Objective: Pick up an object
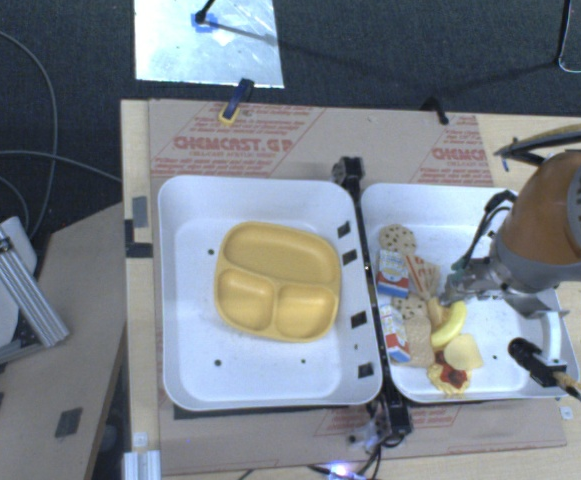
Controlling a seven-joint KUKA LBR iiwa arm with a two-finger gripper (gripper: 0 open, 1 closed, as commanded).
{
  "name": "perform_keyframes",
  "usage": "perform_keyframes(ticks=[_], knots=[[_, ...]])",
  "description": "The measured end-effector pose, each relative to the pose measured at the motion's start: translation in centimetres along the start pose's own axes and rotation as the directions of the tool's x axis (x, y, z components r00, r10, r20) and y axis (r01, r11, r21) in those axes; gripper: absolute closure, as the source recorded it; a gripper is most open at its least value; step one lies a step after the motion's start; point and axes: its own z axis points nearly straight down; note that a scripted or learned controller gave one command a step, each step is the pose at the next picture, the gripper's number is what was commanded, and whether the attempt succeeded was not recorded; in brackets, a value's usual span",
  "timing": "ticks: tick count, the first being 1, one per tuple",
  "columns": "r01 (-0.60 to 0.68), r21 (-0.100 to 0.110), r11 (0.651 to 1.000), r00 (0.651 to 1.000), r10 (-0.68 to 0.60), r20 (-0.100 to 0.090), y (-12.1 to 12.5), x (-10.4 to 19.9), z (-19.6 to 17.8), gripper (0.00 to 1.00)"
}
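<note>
The right bin point(440, 203) holds several toy food items along its left side. Among them are a chocolate-chip cookie point(397, 237), a small white carton with red and blue print point(393, 273), a yellow banana point(452, 322), a pale yellow chunk point(466, 353) and a red piece point(451, 376). My gripper point(459, 287) is down inside this bin, just above the banana's upper end and right of the carton. The wrist hides its tips, and nothing shows held.
A yellow divided plate point(277, 279) lies in the middle of the left bin point(190, 268). A black-clipped divider point(362, 268) runs between the bins. A second carton point(397, 340) and a round cracker point(420, 346) lie near the right bin's front-left corner.
</note>
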Motion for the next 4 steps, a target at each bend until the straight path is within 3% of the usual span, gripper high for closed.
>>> perform_keyframes(ticks=[1, 2, 4], knots=[[0.0, 0.001, 1.0, 1.0, 0.0, -0.002, -2.6, 1.0, 0.2, 0.0], [0.001, 0.019, 1.0, 1.0, -0.001, -0.008, -4.6, 0.9, 0.5, 0.0], [0.002, 0.019, 1.0, 1.0, -0.001, -0.008, -4.6, -2.8, 0.5, 0.0]])
